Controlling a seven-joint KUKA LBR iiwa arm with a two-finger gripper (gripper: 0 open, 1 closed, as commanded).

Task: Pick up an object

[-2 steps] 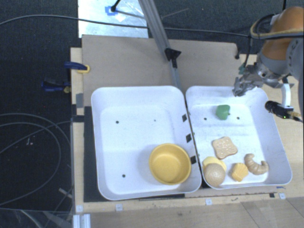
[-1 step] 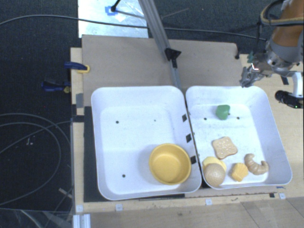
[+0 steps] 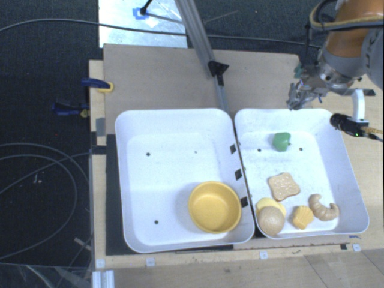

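While the arm (image 3: 354,17) reaches in over the bench's (image 3: 258,71) far right corner, its gripper (image 3: 298,98) hangs just above the far rim of the right bin (image 3: 345,155), with nothing seen between its fingers; whether the jaws are spread or pressed together cannot be told from this slant. That right bin holds five small things. A green object (image 3: 281,140) lies alone in its far half, a little toward the middle, and it is the thing nearest the gripper, though well apart from it. A tan toast-like piece (image 3: 283,186) lies toward the middle of the bin. Along the near edge sit three more: a pale round bun-like object (image 3: 270,216) in the near left corner, a small yellow piece (image 3: 302,216) just beside it, and a tan croissant-shaped piece (image 3: 324,208) to the right of that, near the yellow one. The left bin (image 3: 144,131) touches the right bin along their shared rim and holds a yellow bowl (image 3: 215,206), upright and open side up, close to its near right corner. A blue and yellow clamp (image 3: 96,86) grips the bench's left edge.
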